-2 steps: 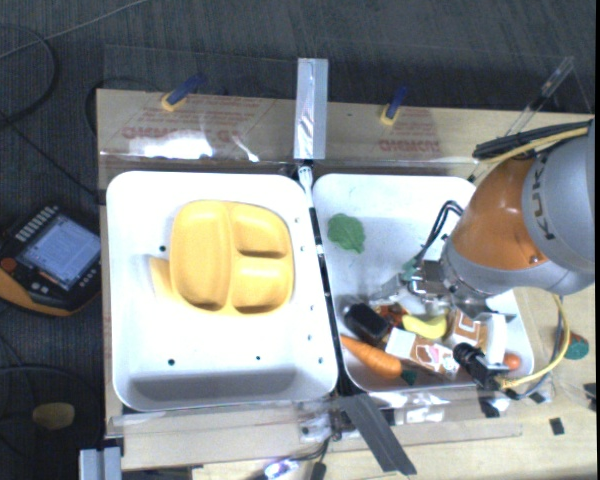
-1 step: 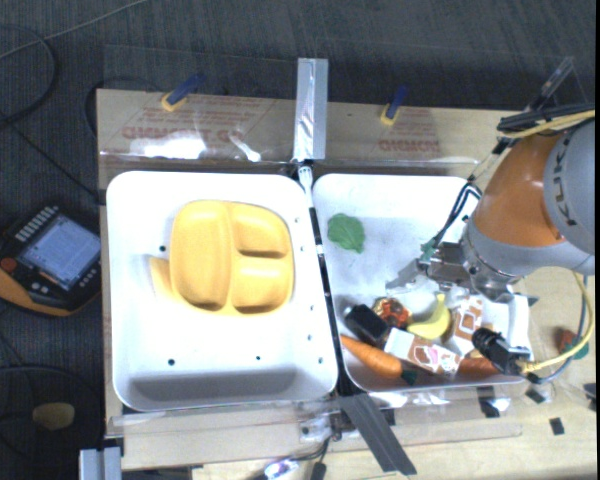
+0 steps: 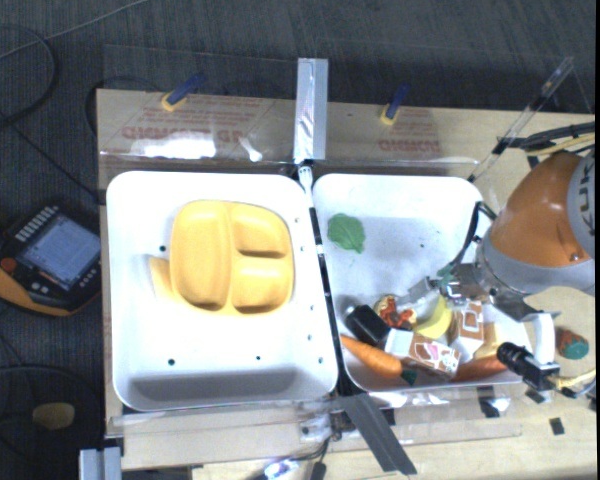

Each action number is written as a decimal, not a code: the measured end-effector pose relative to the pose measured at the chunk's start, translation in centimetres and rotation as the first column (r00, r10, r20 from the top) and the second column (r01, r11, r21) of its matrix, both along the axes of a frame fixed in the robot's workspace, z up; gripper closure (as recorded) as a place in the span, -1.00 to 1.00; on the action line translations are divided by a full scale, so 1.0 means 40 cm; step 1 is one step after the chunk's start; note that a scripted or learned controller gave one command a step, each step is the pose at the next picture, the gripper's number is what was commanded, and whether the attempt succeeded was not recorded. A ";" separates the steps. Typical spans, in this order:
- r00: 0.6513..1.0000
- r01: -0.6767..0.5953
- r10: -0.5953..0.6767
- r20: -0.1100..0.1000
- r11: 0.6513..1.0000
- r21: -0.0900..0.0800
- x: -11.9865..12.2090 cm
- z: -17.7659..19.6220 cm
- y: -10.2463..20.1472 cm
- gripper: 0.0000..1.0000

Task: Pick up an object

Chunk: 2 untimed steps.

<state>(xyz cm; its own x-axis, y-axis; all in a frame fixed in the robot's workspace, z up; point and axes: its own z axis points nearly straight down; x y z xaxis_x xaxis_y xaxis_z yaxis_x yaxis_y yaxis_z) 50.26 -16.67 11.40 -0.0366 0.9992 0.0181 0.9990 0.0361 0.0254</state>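
At five o'clock in the right bin (image 3: 400, 193), the gripper (image 3: 458, 298) sits over a heap of toy food; whether its jaws are released or clenched I cannot tell

Best to come straight down on one free piece, such as the banana (image 3: 437, 320) or the carrot (image 3: 370, 356) at six o'clock of the heap, clear of the wall. Red print on the board (image 3: 160, 128) at twelve o'clock is too faint to read

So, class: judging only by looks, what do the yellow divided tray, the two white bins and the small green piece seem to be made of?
Yellow divided tray: probably moulded plastic, smooth, with rounded compartments and a soft sheen. White bins: likely thin formed plastic, matte to slightly glossy, with rounded corners and curved rims. Small green piece: unclear; its flat, irregular, leaf-like outline suggests a plastic or fabric toy leaf.
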 end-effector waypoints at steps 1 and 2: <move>1.000 0.005 -0.004 0.010 1.000 -0.016 0.003 0.024 -0.015 1.00; 0.991 0.132 -0.133 -0.027 0.991 -0.020 0.197 0.186 0.165 1.00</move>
